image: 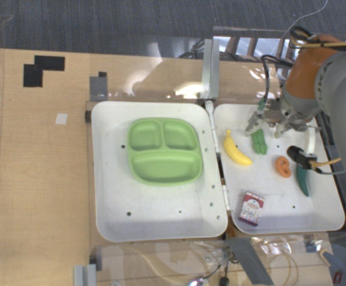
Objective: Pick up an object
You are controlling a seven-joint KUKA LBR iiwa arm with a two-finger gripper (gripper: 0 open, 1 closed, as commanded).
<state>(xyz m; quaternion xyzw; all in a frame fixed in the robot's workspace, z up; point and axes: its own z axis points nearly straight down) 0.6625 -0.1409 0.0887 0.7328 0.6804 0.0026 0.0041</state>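
Approach is the step in hand: the gripper (267,119) hangs low over the far part of the right bin (334,219), its jaws spread and holding nothing, just above the green pepper (258,140). That pepper, small, stubby and lumpy, lies just right of the banana (236,151), with an orange piece (283,166) and a red box (252,208) nearer the front. Next, I judge, comes a short drop astride the pepper, clear of the banana, then closing.
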